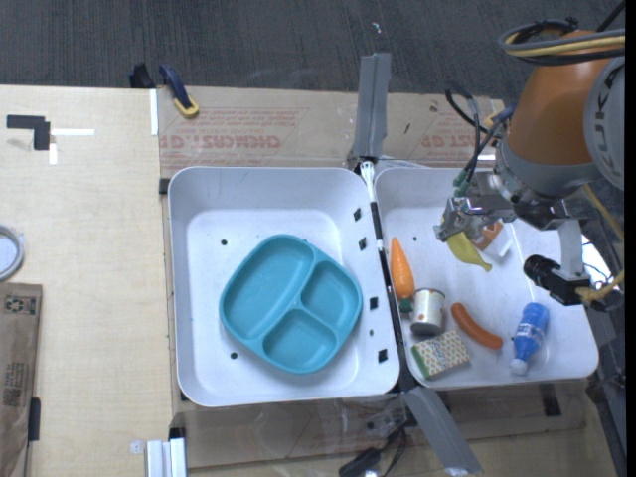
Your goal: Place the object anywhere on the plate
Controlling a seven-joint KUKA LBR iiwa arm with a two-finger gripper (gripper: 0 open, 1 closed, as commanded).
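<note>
The arm reaches in from the right, its orange band high over the right bin (pixel 566 361), wrist bent down. The gripper (pixel 465 229) sits low in that bin's upper middle, directly over a yellow banana (pixel 470 250); whether it is spread or pinching, nobody can tell from here. Below it lie 5 more items: a carrot (pixel 400 268) by the divider, a small tin can (pixel 428 309), a sausage (pixel 477 326), a blue bottle (pixel 529 333) and a patterned sponge (pixel 441 353). In the left bin (pixel 194 286), the blue 3-compartment plate (pixel 289 304) sits flat, tilted diagonally, well apart from the banana.
</note>
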